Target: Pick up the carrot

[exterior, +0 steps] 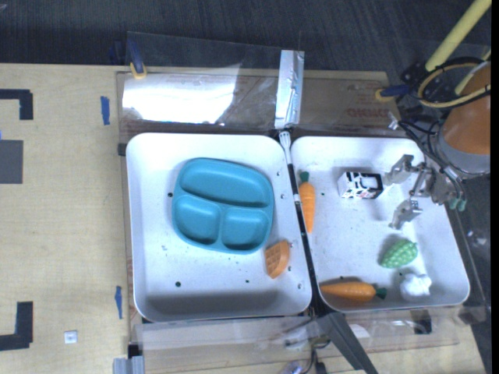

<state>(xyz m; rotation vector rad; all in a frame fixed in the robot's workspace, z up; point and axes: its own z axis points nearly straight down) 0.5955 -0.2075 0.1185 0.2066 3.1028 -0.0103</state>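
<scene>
Your smooth orange tapered carrot with a green stub [348,291] lies along the right white plastic bin's [456,275] near wall; a second orange carrot [307,203] rests against the divider. The metal gripper [411,190] hovers empty, fingers spread. No legible writing.

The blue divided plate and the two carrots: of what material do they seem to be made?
Blue divided plate: probably moulded plastic, smooth, with soft highlights. The carrots: likely plastic toys, uniformly orange and slightly glossy; foam cannot be excluded.
</scene>
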